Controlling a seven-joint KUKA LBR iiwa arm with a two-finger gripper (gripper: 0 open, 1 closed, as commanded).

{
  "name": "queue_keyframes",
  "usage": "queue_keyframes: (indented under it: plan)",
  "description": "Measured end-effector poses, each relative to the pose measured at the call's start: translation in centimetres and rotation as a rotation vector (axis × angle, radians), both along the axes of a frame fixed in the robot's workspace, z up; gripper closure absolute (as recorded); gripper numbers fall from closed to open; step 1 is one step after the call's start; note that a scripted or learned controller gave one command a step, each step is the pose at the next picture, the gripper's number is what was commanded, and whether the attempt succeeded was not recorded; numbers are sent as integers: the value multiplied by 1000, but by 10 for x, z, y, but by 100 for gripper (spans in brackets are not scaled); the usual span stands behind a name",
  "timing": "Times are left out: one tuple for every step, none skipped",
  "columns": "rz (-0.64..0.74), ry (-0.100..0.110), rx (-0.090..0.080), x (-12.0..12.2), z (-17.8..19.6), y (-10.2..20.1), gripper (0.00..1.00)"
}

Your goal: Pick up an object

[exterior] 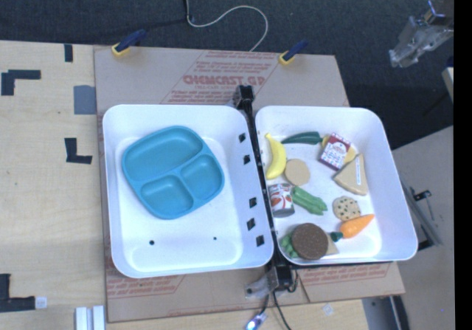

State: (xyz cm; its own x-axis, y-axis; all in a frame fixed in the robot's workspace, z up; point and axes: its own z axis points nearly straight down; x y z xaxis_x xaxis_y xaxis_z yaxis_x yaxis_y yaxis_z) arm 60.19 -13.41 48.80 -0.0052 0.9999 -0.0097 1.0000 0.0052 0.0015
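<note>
A gripper [419,39] hangs high beyond the far right corner of the right bin [383,136], well apart from everything in it — too small and blurred to tell how its jaws stand or whether anything is in them. The bin holds a scatter of toy food: a banana [276,157] against its left wall, a green pepper [302,138] near the far edge, a red box [334,151] beside a sandwich wedge [353,176], a can [281,199] by the left wall, a cookie [345,207], a carrot [356,226] toward the near right corner and a burger [309,241] at the near edge. The left bin [118,122] carries a blue tray [172,171].

Nothing has been picked yet. The pieces look light, stiff and smooth — likely to slip from a loose pinch. The carrot, lying fairly clear of its neighbours, seems the easiest target; a grip across its thick middle should serve best.
</note>
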Motion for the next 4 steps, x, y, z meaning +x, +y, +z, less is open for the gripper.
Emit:
queue_keyframes:
  plan:
    - [0,0,-2,0,10,0,100]
    - [1,0,-3,1,20,1,100]
    - [2,0,-5,1,30,1,100]
    - [3,-1,-6,2,40,2,100]
